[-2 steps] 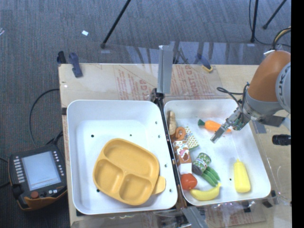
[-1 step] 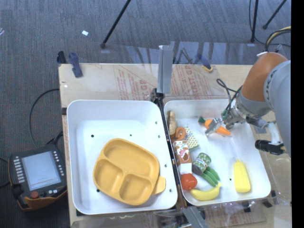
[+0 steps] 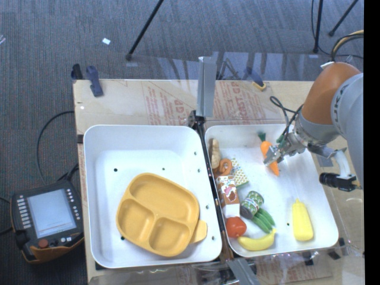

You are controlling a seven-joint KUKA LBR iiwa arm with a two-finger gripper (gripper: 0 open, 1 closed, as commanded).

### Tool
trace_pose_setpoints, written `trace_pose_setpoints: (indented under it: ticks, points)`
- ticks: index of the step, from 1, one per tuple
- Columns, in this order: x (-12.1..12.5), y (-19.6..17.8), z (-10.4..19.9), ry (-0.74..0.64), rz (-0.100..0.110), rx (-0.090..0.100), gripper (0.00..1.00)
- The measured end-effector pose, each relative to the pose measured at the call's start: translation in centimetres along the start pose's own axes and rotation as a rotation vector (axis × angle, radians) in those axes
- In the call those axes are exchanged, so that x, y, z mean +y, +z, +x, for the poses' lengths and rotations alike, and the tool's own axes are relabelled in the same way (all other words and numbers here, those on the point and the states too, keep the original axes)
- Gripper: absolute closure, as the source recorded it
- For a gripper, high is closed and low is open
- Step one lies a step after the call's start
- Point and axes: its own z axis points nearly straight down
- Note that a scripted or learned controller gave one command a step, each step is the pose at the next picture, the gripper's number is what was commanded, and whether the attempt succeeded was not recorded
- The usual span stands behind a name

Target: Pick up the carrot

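Carrot [image 3: 268, 154] lies in the right bin [image 3: 309, 186], near its far wall. The hand [image 3: 275, 157] sits right on it; whether its grip is spread or pinching, I cannot tell.

I see a wooden bench [image 3: 148, 100] bearing two white bins. The left bin [image 3: 98, 159] lies touching the right bin [image 3: 320, 200]. A blue clamp [image 3: 94, 81] sits beyond the left bin's far-left corner.

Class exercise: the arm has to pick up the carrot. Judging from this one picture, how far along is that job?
Done: the tool has reached the carrot in the right bin. In hand: it sits right at the carrot, but whether it grips is unclear. Left: the carrot seems low in the bin, so a confirmed grasp and lift remain.
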Motion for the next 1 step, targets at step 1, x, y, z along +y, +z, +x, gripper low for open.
trace_pose_setpoints:
  ticks: [1]
  points:
    - [1.86,-6.52,5.31,-0.014,-0.011,-0.003,1.00]
